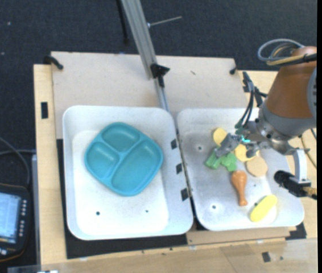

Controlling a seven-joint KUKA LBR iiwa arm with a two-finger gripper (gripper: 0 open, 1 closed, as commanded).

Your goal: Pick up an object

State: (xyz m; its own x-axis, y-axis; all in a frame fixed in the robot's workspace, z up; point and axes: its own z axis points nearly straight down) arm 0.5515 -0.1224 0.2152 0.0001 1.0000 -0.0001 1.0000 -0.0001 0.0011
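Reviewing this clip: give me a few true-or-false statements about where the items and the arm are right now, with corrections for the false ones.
1. The teal divided plate lies in the left bin. True.
2. The gripper is over the left bin. False: it is over the right bin, by the green toy.
3. The drumstick toy lies in the right bin. True.
4. The yellow toy sits on the plate. False: it lies near the right bin's front corner.
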